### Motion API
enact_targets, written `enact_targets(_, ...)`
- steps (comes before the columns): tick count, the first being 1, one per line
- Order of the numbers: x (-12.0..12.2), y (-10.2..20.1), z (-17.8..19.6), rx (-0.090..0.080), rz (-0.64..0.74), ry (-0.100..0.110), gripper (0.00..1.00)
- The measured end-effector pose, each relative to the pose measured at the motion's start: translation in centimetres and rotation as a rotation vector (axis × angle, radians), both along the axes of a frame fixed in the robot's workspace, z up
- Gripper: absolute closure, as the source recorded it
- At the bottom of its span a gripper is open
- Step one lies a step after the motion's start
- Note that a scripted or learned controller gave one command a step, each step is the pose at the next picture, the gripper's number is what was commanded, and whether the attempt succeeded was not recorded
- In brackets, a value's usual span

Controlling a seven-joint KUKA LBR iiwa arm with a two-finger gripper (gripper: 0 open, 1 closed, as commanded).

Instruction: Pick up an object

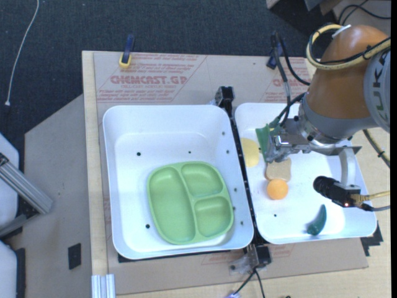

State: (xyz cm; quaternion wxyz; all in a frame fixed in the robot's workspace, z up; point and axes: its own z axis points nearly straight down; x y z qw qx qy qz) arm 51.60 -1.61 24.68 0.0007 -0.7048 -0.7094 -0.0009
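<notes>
Heads up, your gripper point(280, 146) is down in the right-hand bin point(291, 227), near its back-left part, and the big grey-and-orange arm point(341, 85) hangs over the bin's far half, so you don't get a clean look at that area. Honestly can't tell whether the gripper is spread or pinching anything; the wrist hides it.

Stuff crowded around it:
- a tan block point(279, 169) just below the gripper in the view, touching it or very nearly so
- an orange ball point(277, 190) right under that block, just beside it
- a pale yellow piece point(250, 152) against the bin's left wall, close to the gripper
- a dark green bit point(265, 139) tight against the gripper's left side; can't say if it's held
- a teal curved thing point(317, 221) well apart, near the front edge

Next door, the left bin point(161, 126) has a green divided plate point(186, 200) lying flat toward its front.
</notes>
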Motion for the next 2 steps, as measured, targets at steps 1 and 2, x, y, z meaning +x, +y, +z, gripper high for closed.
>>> enact_targets(1, 1.2, 4.4, -0.9, -0.002, -0.002, 0.000, 1.00)
enact_targets(2, 1.8, 9.3, -0.8, -0.001, -0.005, -0.001, 1.00)
